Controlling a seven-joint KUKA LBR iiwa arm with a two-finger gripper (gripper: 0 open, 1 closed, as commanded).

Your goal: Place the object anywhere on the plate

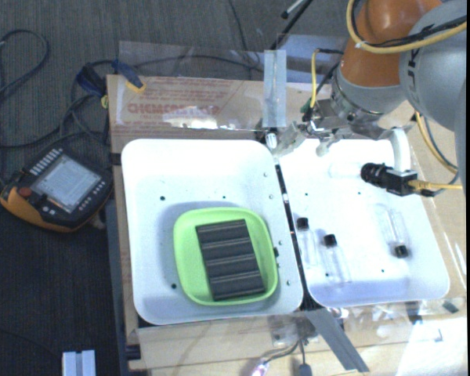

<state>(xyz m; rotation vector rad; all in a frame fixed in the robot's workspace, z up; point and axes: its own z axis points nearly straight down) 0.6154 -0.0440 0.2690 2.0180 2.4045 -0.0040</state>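
So the dark grey ridged block (230, 259) is sitting flat on the green plate (186, 276), covering most of the middle of it, with green rim showing all the way round. The plate sits in the left white bin (145, 178), toward that bin's front. My claw (323, 128) is well away from the plate, up past the far edge of the right bin (423, 276), and honestly I can't tell from this angle how it's set or whether it's got anything. The right bin has a couple of clear plastic bits with small black caps (329, 240) lying in it. Behind the plate's bin there's a cardboard sheet (192, 108) on the tabletop with reddish printing, too blurry to read. Off to the plate's left, a teach pendant (59, 188) lies on the floor.
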